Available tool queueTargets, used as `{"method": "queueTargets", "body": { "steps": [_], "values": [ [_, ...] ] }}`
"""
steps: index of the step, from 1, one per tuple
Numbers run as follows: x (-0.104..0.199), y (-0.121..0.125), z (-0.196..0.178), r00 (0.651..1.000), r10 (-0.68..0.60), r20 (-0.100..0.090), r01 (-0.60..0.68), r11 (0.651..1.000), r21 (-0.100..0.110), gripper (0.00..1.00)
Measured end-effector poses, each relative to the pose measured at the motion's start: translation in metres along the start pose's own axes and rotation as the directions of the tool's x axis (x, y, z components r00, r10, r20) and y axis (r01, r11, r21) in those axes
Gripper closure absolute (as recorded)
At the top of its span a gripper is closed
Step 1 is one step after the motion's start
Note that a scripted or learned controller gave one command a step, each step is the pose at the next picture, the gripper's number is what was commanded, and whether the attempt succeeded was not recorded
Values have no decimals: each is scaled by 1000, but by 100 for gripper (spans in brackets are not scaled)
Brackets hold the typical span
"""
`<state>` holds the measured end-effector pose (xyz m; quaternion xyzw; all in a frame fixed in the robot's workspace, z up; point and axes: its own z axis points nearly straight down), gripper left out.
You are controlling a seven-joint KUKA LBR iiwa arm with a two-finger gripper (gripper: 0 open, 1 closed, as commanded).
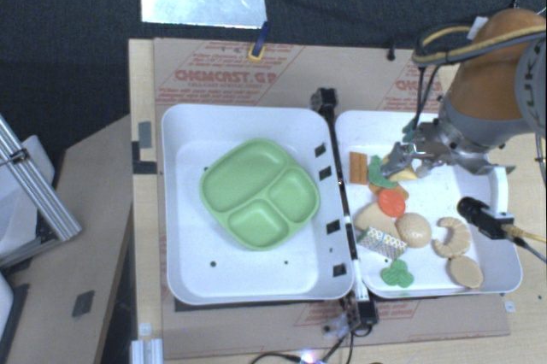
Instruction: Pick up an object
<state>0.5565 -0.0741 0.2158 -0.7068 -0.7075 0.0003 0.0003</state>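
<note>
arm [500, 89]: grey casing, wide orange band above wrist | cables: yellow and black loop over top | gripper [400, 161]: grey-silver metal, two fingers, dark joints | thin black cable down from loop

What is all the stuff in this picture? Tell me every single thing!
White bins: two, side by side on the bench.
Divided plate: one, light green, in the left bin.
Orange block: one, right bin, upper left.
Red-orange piece: one, right bin, middle.
Round bread roll: one, tan, right bin.
Croissant: one, tan, right bin, beside the roll.
Flat oval piece: one, tan, right bin's front corner.
Green leafy piece: one, right bin's front edge.
Patterned wrapper: one, silvery, right bin.
Arm: one, grey and orange, from the right.
Gripper: one, over the right bin.
</note>
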Motion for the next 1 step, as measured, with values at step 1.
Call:
{"method": "queueTargets", "body": {
  "steps": [1],
  "values": [
    [-6, 2, -18, 1000, 0, 0, 0, 1000, -4, 100]
  ]
}}
